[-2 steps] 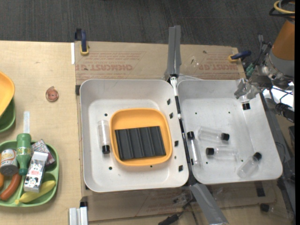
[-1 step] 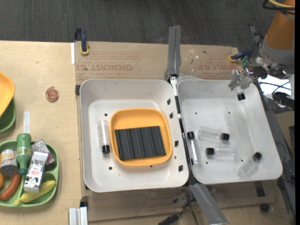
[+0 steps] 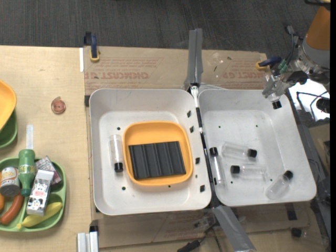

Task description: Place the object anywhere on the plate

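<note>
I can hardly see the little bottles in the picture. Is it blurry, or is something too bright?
In the camera view, the clear plastic vials with black caps nearly vanish against the shallow white right bin, only their caps standing out; a bright glare spot sits by the two-finger gripper at the right edge; the orange plate looks sharp and evenly lit.

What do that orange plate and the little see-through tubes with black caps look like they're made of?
The square orange plate looks like moulded plastic: even colour, soft sheen, rounded rim. The dark ribbed slab lying on it seems matte rubber or foam, though that is uncertain. The clear tubes with black caps, such as the one in the right bin, look like transparent plastic or glass; this view cannot settle which.
</note>
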Robot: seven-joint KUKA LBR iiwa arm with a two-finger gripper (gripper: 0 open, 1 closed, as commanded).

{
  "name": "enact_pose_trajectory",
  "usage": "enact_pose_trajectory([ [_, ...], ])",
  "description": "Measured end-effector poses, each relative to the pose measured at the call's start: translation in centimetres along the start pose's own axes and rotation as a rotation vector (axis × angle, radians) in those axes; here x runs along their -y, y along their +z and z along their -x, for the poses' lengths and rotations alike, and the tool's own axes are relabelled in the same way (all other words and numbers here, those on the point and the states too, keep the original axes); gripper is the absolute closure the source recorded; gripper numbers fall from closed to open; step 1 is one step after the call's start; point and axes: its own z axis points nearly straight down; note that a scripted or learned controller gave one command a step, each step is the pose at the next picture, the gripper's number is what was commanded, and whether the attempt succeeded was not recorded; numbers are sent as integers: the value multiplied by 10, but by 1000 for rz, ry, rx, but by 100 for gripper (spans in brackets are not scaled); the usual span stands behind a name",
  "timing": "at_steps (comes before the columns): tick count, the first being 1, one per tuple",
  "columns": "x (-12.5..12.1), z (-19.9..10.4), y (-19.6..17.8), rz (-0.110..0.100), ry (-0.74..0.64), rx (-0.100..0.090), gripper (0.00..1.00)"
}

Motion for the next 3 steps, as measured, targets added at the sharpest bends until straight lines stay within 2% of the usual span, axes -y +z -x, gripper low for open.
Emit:
enact_pose_trajectory([
  [1, 2, 11, -9, -1, -134, -1, 100],
  [2, 5, 29, -21, 2, -423, 0, 100],
  [3, 5, 32, -48, 3, -603, 0, 100],
])
